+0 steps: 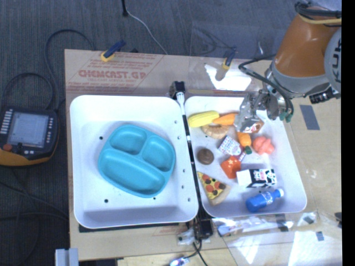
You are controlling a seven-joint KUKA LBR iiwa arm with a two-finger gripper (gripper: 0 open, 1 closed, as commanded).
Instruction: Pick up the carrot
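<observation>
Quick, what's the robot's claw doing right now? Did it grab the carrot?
Gripper: low over the right bin, right beside the carrot; open or closed cannot be told, and no grab is visible.

Two white bins (77, 165), one blue divided plate (137, 159), one carrot (226, 118), one banana (203, 117), one pizza slice (212, 187), one blue bottle (264, 199), one milk carton (256, 177), one handheld pendant (26, 134)

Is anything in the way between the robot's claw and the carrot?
Nothing visible blocks it. The gripper hangs right over the carrot, at its right end. The banana touches the carrot's left end, and a bread-like piece crowds it from below.
</observation>
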